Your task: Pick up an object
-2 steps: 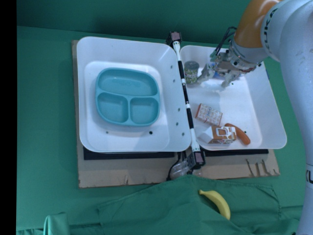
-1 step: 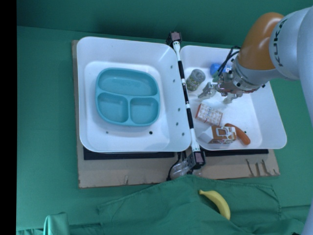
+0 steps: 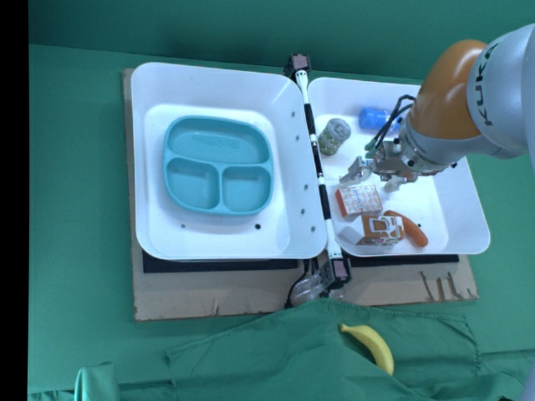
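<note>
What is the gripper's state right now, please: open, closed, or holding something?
Gripper: over the right bin, above the red-and-white packet; cannot be told whether open or closed, and nothing seen held.

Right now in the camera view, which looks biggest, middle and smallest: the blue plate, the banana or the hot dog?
1. Blue plate, by far the biggest.
2. Banana, though cloth may hide part of it.
3. Hot dog, a bit smaller, close to the banana.

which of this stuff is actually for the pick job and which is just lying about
For the job:
claw
orange-and-white box
patterned roll
blue object
orange sausage-shaped toy
small printed carton

Lying about:
teal divided plate
banana
green cloth
</note>
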Tool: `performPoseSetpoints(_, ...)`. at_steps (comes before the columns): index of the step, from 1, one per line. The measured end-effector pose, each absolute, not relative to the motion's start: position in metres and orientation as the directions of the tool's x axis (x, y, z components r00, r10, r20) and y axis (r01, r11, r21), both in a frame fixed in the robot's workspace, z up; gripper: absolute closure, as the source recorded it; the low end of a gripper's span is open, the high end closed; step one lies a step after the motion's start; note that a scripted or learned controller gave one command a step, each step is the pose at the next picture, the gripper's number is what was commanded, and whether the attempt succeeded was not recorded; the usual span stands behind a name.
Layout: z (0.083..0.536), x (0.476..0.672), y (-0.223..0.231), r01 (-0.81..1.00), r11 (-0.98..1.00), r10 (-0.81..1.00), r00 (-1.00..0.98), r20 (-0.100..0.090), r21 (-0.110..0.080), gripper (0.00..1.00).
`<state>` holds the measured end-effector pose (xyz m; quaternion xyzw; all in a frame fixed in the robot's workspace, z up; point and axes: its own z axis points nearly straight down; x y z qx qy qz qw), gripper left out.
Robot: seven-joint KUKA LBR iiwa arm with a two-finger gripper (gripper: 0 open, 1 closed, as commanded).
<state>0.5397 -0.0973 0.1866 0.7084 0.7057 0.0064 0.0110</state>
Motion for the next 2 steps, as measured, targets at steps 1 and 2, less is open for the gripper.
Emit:
performPoseSetpoints(1, 0.185, 0.567, -0.113, 1.0, -0.002, 1.0, 0.002, -0.001, 0.014, 0.0)
performPoseSetpoints(2, 0.247, 0.577, -0.116, 1.0, -0.015, 1.0, 0.015, -0.003, 0.012, 0.0)
